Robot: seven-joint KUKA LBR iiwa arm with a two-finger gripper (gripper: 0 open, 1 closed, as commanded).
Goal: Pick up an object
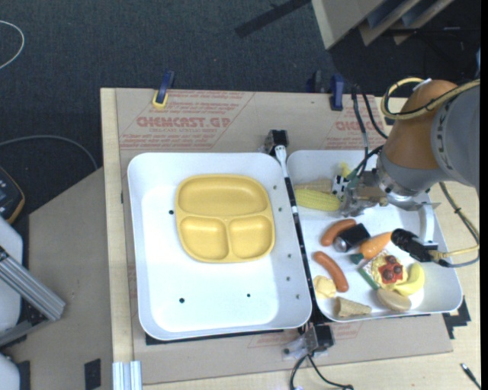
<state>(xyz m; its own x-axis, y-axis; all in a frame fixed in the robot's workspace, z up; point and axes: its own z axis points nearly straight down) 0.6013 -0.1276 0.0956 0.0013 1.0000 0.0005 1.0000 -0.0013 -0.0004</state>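
Dark grey carpet point(114, 46) fills the upper frame around a pale wooden bench point(122, 228). A beige box point(374, 19) sits at upper right. Thin white cables point(46, 141) loop across the carpet at left.

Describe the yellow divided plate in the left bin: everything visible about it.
The yellow three-compartment plastic plate lies flat, right side up, in the upper middle of the left white bin. It is a rounded rectangle with one wide compartment along the far side and two smaller ones side by side along the near side, split by raised ridges. Its surface looks smooth, matte and evenly yellow, and nothing sits in any compartment. It rests on the bin floor, apart from the bin walls, and nothing else touches it.
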